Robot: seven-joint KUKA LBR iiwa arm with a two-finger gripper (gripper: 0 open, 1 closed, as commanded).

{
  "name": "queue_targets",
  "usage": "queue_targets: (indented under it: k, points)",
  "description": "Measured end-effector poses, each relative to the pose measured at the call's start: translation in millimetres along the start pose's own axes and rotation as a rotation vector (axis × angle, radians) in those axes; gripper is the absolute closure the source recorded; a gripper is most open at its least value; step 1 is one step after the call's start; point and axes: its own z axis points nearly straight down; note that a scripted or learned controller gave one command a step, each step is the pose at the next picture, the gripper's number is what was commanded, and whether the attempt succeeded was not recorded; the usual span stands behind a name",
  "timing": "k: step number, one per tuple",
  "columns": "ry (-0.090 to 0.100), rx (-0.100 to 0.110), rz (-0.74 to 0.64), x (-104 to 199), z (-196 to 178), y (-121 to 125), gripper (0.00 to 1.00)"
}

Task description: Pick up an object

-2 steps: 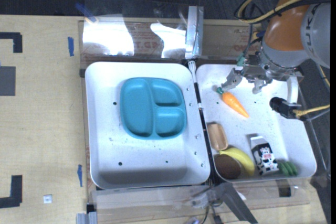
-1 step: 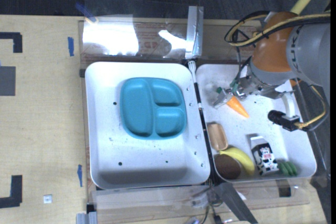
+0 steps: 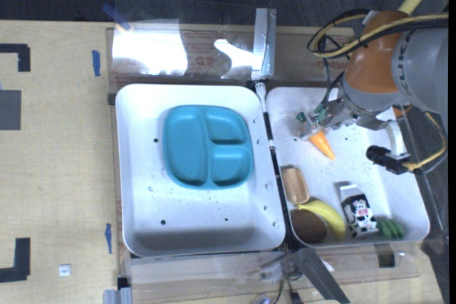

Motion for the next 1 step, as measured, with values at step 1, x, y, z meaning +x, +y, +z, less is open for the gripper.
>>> queue_targets:
  k: [1]
  points:
    - [0.004, 0.002, 0.123, 77.4, -89.7, 33.7, 1.0]
